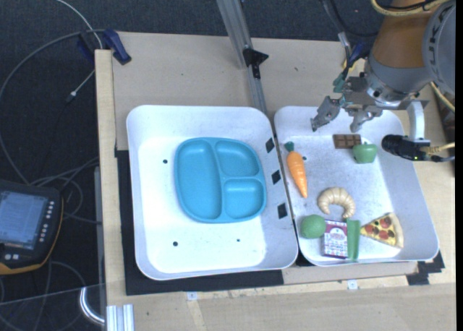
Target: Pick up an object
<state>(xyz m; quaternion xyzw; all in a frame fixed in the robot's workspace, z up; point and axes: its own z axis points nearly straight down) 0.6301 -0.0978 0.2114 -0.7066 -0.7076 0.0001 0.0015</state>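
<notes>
The bench (181, 69) looks like pale matt wood; both bins (145, 178) are white plastic, faintly speckled; the blue tray (217, 178) is smooth plastic with a soft sheen; just below the gripper (340, 116), the apple (365, 152) and carrot (297, 170) look glossy plastic.

Arm (419, 26) cut off at top-right edge; tablet (25, 225) cut off at left; green stick (353, 239) partly under pizza slice (383, 230).
</notes>
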